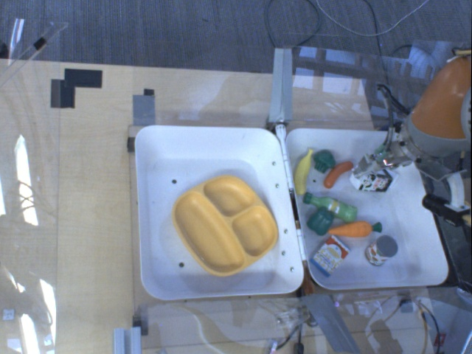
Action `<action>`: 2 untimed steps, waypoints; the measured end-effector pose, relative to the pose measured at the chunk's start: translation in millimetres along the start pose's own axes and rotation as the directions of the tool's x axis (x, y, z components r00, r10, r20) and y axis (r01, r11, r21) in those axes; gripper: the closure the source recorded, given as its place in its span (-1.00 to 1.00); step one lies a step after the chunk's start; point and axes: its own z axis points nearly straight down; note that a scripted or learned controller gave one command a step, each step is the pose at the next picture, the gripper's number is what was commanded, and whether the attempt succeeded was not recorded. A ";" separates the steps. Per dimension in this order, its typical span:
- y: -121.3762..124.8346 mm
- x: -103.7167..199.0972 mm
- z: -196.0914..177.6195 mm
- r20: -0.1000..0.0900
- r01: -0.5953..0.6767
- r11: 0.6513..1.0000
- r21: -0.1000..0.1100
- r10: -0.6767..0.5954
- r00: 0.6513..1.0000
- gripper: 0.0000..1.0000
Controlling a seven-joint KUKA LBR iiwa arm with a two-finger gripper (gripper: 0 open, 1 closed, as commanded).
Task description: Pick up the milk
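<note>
The milk is a small white carton with black patches, lying in the right bin toward its far right. My gripper hangs directly over the carton's upper right end, close to it or touching it. The grey wrist and orange band reach in from the right edge. From this angle I cannot make out whether the carton is gripped.
The right bin also holds a banana, a red sausage, a green bottle, a carrot, a can and a red and white box. A yellow divided plate lies in the left bin.
</note>
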 end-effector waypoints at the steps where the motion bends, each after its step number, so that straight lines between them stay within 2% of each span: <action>1: 40.4 13.0 -104.4 -0.002 0.057 0.996 0.062 -0.057 0.998 1.00; 2: 44.3 13.6 -117.1 0.004 0.063 0.997 0.052 -0.063 0.998 1.00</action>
